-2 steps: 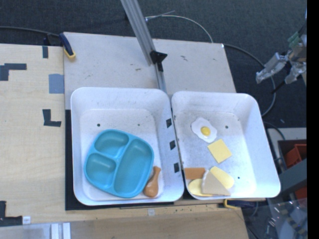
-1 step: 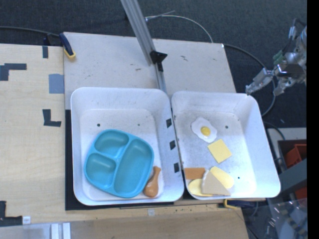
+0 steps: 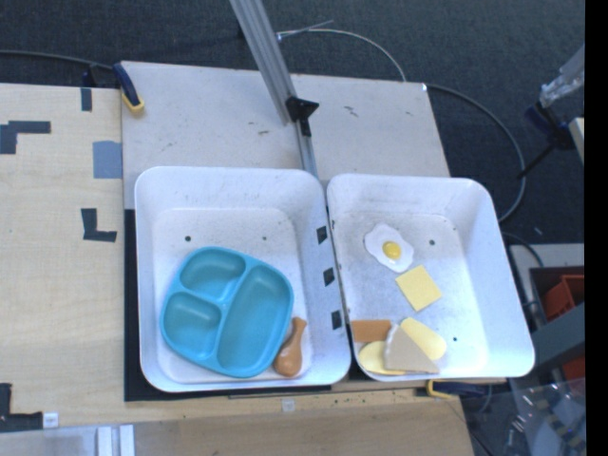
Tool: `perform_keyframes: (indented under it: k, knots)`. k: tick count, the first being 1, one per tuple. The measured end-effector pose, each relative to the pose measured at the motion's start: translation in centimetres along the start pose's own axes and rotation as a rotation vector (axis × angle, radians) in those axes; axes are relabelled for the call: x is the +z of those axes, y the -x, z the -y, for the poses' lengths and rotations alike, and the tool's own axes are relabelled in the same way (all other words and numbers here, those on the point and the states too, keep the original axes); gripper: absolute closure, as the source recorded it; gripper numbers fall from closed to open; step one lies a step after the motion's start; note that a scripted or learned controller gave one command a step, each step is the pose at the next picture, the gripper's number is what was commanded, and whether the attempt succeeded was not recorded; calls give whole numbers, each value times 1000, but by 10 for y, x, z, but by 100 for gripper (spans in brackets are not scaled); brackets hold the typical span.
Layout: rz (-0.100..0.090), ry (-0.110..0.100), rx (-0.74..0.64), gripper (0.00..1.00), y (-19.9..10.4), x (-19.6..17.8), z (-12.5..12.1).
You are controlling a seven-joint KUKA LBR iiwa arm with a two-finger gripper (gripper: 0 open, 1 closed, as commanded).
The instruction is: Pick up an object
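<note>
Two white bins sit side by side on the worktop (image 3: pixel 380 126). The left bin (image 3: pixel 157 193) holds a blue divided plate (image 3: pixel 228 312) w/ three compartments, lying flat toward the bin's 7 o'clock corner. A tan toy drumstick (image 3: pixel 293 348) lies at the plate's 4 o'clock, touching its rim, thin end pointing to 12.

The right bin (image 3: pixel 475 207) holds the smaller items. A toy fried egg (image 3: pixel 389 249) lies approx. at bin centre, a little toward 11 o'clock. A flat yellow cheese square (image 3: pixel 418 288) is seen just beside it at the egg's 5 o'clock, apart from it. At the bin's 6 o'clock edge a cluster is packed together: an orange-brown block (image 3: pixel 370 331) at the cluster's 9 o'clock, a pale yellow wedge (image 3: pixel 427 340) at its 3 o'clock, and a beige slice (image 3: pixel 407 351) resting on the wedge. A flat yellow piece (image 3: pixel 372 359) pokes out under them at 7 o'clock.

A grey metal pole (image 3: pixel 261 41) runs from 12 o'clock down to a black bracket (image 3: pixel 302 110) above the seam between the bins. A yellow-and-blue clamp (image 3: pixel 129 88) is fixed at the worktop's 10 o'clock corner. Thin cables (image 3: pixel 480 112) trail across the dark floor (image 3: pixel 114 17).

Tool state, apart or together: cannot be told here, so each item's position rel. to the tool cannot be told either. No item is seen lifted; all lie on the bin floors.
</note>
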State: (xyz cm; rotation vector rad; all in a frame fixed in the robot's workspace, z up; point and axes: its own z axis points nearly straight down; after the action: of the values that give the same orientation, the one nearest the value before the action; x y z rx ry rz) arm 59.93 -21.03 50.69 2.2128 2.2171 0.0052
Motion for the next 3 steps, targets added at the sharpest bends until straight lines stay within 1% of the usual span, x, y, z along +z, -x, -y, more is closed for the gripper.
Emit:
perform_keyframes:
  k: [1,2,3]
  knots:
    - [-6,-18,2,0,-1,134,28]
    - [-3,-11,0,0,-1,149,7]
    - [0,0,0,0,0,-38,25]
